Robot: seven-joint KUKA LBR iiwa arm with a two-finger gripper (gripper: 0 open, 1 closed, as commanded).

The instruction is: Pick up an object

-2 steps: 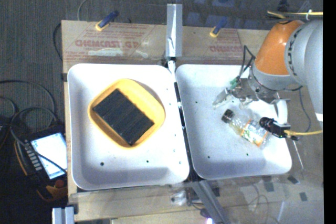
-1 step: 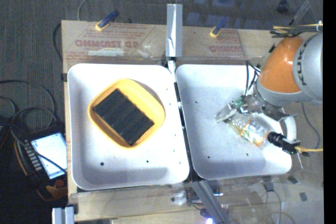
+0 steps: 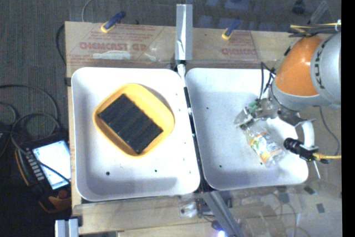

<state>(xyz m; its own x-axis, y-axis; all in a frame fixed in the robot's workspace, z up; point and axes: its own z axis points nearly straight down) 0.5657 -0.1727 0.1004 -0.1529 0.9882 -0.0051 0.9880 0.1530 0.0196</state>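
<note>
A crumpled clear plastic packet (image 3: pixel 262 143) with orange and green print lies in the right bin (image 3: pixel 222 119), towards its right side. My gripper (image 3: pixel 256 112) hangs under the grey wrist, right at the packet's upper end, and the wrist hides most of it. In the left bin (image 3: pixel 89 175) sits a yellow dish (image 3: pixel 161 107) with a black ridged pad (image 3: pixel 131 122) lying on it.
The arm's orange band (image 3: pixel 299 76) and grey body cover the right bin's far right corner. A low ridge (image 3: pixel 189 114) divides the two bins. Behind them is a cardboard sheet (image 3: pixel 127 47) with two clamps.
</note>
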